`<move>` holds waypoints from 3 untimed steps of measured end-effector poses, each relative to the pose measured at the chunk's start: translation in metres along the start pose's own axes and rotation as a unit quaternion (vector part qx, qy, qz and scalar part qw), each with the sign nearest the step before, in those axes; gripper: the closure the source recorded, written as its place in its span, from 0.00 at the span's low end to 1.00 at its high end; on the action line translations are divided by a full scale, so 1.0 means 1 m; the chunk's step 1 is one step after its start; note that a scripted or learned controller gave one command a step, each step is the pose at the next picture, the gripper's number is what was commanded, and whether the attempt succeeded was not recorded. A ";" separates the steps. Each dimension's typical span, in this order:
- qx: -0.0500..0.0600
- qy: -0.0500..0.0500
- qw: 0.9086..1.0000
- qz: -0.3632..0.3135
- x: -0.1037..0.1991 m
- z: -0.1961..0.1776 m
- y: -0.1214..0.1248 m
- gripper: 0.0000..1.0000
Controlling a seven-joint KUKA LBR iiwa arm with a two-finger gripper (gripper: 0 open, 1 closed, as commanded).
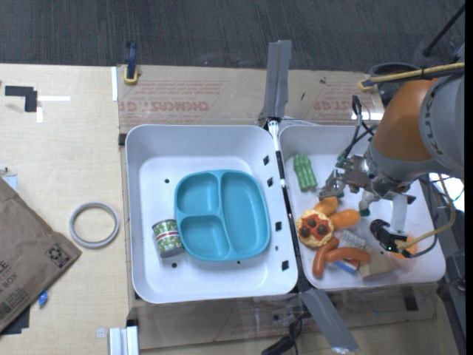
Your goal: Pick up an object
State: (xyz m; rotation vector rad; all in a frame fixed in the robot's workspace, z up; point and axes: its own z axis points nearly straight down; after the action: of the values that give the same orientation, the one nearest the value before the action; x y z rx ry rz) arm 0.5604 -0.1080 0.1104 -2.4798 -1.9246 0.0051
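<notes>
The jaws' state cannot be told above the right bin [425, 268]; toy food [316, 228] is seen left of them; a teal tray [222, 215] and can [167, 237] are held by the left bin [140, 198].

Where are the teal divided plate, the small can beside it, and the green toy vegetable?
teal divided plate [222, 214]: camera view, centre ridge.
small can [167, 237]: camera view, its side label.
green toy vegetable [304, 172]: camera view, mid-body.

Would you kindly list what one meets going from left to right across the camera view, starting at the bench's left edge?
Brown cardboard box → tape ring → small can → teal divided plate → green toy → toy pizza → arm's orange band.
</notes>
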 end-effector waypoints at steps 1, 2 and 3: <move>-0.002 0.000 1.000 -0.026 0.039 -0.120 -0.016 0.00; 0.000 0.000 0.997 -0.075 -0.008 0.008 0.015 0.00; 0.000 0.000 0.998 -0.070 0.009 0.020 -0.019 0.00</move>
State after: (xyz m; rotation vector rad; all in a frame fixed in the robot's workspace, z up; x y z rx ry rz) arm 0.5437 -0.0947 0.0907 -2.3389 -2.0941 0.0040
